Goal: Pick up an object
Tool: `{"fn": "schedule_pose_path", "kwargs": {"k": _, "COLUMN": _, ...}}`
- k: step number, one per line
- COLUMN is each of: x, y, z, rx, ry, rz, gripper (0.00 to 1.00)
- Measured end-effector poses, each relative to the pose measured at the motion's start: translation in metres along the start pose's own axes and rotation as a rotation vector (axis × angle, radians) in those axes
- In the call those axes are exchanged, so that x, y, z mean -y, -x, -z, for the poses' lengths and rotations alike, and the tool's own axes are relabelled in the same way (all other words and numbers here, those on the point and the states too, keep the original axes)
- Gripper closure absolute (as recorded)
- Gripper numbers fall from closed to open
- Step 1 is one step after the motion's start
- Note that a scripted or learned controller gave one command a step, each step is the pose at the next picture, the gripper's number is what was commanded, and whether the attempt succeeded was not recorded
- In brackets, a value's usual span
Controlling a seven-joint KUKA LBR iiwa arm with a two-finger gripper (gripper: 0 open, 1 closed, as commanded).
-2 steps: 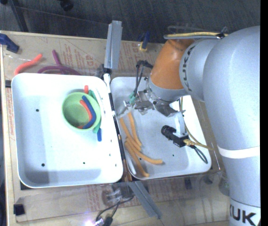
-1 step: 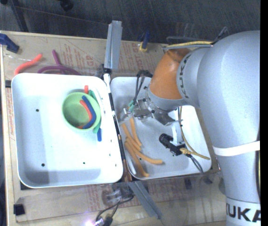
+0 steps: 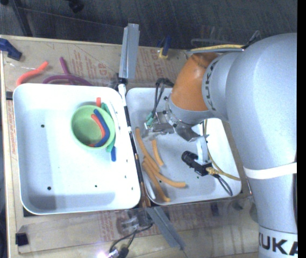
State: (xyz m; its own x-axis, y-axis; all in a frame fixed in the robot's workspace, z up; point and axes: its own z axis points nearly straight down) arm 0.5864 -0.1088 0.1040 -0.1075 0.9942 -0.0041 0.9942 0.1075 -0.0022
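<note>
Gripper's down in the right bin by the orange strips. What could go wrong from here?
1. The orange strips lie bunched and overlapping along the right bin's left wall, so a grasp may catch several, or none.
2. The gripper sits close to that wall; a descent could clip the rim.
3. The arm's cable trails low over the bin and might snag.

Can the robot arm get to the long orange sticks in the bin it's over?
Probably yes. The gripper hangs over the right bin, close beside the orange sticks, which lie loose on the bin floor with nothing covering them.
</note>
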Motion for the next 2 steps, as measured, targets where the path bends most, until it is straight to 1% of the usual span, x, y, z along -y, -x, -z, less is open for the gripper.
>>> {"fn": "schedule_pose_path", "kwargs": {"k": 1, "x": 0.0003, "y": 0.0031, "z": 0.0010, "rx": 0.005, "ry": 0.001, "rz": -0.003, "gripper": 0.00}}
{"fn": "schedule_pose_path", "kwargs": {"k": 2, "x": 0.0000, "y": 0.0020, "z": 0.0108, "rx": 0.005, "ry": -0.001, "rz": 0.002, "gripper": 1.00}}
